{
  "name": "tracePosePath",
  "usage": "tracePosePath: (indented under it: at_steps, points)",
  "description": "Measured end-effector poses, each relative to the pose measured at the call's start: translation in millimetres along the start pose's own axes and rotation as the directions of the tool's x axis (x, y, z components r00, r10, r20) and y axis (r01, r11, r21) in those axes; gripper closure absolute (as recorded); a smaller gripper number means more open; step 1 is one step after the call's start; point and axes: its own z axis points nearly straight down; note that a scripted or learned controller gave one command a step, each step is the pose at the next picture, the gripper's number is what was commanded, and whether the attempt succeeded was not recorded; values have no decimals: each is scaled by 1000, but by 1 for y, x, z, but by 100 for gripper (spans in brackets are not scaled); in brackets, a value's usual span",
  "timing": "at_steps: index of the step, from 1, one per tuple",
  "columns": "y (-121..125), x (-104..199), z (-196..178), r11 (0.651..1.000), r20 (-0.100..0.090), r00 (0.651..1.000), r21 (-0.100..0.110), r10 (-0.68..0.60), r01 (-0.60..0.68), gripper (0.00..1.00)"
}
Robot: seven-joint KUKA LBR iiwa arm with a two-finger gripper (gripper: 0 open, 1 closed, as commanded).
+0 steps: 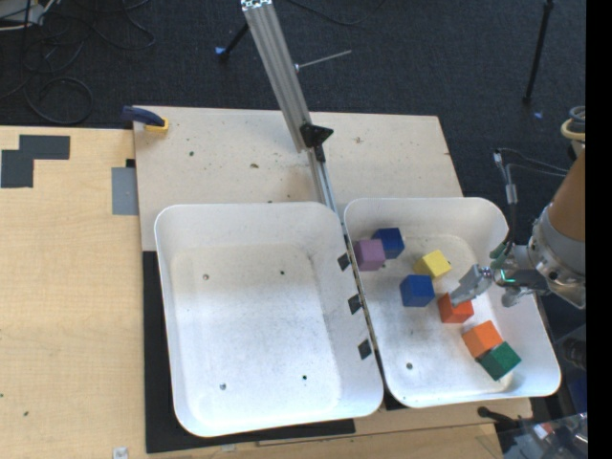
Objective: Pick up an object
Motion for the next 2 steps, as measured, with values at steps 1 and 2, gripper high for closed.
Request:
tracePosePath:
  at_steps: [1, 2]
  points:
    - [2, 5, 63, 1000, -2, 1000, 7, -2, 2, 0]
    - [9, 5, 122, 1000, -2, 1000, 7, -1, 1, 0]
